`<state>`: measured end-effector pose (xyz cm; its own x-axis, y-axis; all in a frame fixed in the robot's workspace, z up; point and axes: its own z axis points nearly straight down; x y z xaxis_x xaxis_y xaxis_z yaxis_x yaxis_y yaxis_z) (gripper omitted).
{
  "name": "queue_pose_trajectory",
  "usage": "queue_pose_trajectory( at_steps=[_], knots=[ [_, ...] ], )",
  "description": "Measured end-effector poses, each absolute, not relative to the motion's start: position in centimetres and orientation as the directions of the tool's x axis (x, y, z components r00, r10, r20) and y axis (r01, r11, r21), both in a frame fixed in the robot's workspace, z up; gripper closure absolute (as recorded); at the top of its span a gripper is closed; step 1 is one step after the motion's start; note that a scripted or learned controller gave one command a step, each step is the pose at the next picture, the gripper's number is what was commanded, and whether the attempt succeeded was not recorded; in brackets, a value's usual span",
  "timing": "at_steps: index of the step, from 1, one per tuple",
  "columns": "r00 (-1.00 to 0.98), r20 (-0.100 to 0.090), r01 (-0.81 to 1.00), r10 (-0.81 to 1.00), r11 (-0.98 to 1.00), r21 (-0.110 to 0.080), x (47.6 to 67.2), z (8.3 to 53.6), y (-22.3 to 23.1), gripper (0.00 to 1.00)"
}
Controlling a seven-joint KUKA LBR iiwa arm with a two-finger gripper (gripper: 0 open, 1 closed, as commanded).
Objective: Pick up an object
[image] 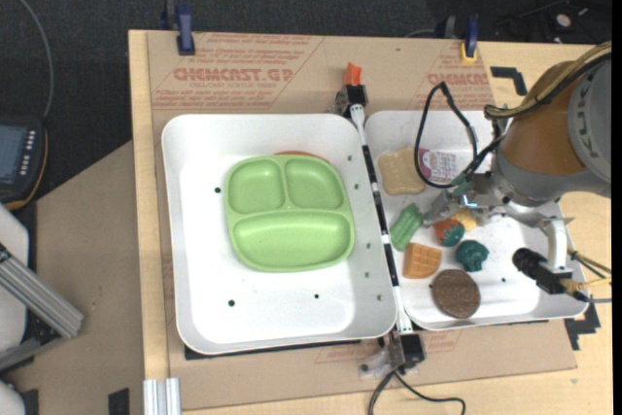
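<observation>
A slanted overhead view of a cardboard-covered tabletop [243, 63] carrying two shallow white bins side by side

Nearest the camera, in the right bin [515, 301], a round brown disc [455, 293] like a toy cookie lies flat by the front wall. It looks stiff and light, but thin, so jaws would have to catch its edge. Just behind it sits an orange waffle [422, 259], a small squarish piece, probably rigid plastic and light, with straight sides that offer an easy pinch. To its right is a teal lump [472, 254], knobbly and rounded, likely to roll or slip unless squeezed across its middle. A black rod-like part [540, 271], seemingly belonging to the arm, reaches over the bin's right front

Further back, a green wedge [405, 226] lies tilted beside the divider, long and narrow, best taken across its short width. Beside it a small orange-red piece [448, 231] sits close under the gripper [465, 205], which hangs low over the middle of this bin; how its jaws stand cannot be told, as wrist and cable hide them, and nothing is seen held. The grey arm [549, 146] with its orange band enters from the right

Behind that lie a tan bread slice [398, 171], flat and probably light, and a white round lid [442, 164] with a pink label, hard to lift from flat

The left bin [194, 238] holds a green divided plate [289, 212], broad and smooth; only its rim looks graspable
</observation>
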<state>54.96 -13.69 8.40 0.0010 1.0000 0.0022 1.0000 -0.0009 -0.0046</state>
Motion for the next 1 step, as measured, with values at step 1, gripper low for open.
queue_pose_trajectory(
  at_steps=[1],
  knots=[
    [0.000,0.002,1.000,1.000,0.000,-0.003,52.94,8.45,-11.73,0.00]
  ],
)
